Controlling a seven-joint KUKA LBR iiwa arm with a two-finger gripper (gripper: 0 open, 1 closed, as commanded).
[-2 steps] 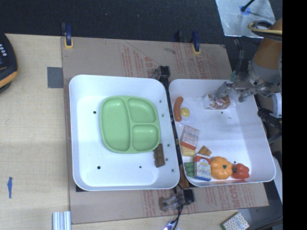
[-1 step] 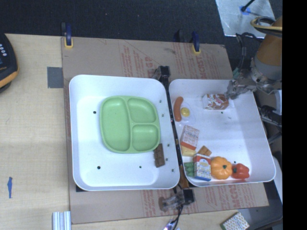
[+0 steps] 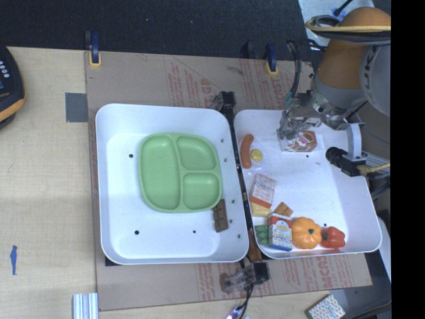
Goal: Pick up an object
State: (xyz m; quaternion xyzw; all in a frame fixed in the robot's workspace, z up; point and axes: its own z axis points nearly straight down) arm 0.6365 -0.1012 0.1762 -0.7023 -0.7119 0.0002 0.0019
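The camera view looks down on two white bins set side by side on a brown cardboard sheet. In the left bin a green divided plate is seen lying flat near the middle, and a small brown block lies just beside its lower right corner, close to the bin's right wall.

The right bin is reached into by the grey arm from the right. The gripper is lowered over the upper part of this bin, right beside a small flat packet with red and white print; its tips appear to be at the packet's left edge. How far the tool is parted cannot be told (the metal parts blur together there), and nothing is clearly seen held by it.

Near the bin's upper left a sausage is laid upright along the wall, with a small yellow piece touching its right side. Lower down a pink and white packet is found, then an orange cracker. Along the bottom edge a green and white carton, an orange pumpkin and a red pepper are lined up, touching one another.
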